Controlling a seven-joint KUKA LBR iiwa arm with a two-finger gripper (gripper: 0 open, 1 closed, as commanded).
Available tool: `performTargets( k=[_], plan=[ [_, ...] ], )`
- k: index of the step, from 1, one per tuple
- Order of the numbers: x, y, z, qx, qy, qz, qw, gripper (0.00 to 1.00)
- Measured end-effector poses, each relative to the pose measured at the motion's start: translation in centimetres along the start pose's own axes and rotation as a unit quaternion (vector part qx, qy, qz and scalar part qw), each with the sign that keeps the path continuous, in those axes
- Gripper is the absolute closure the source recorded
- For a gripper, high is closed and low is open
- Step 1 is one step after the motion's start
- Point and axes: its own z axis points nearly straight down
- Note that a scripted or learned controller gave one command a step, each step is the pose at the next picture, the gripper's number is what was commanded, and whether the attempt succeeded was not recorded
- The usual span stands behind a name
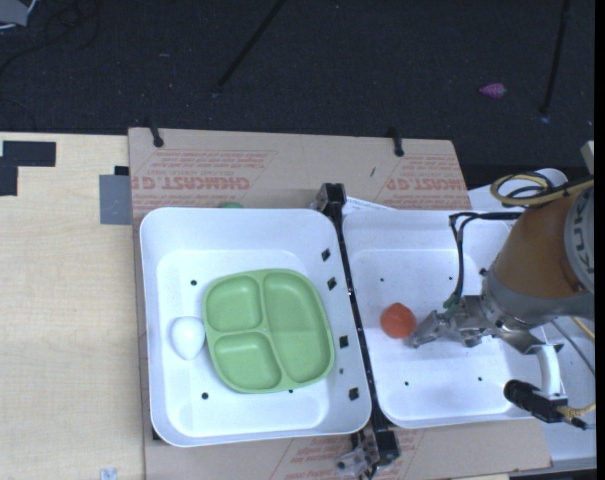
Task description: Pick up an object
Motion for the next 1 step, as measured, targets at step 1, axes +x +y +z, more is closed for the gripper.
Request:
performTargets(
  k=[1],
  plan=[
    [-0.13, 0.07, -1.31, -0.001, 0.000, 0.003, 1.0000, 1.00]
  ],
)
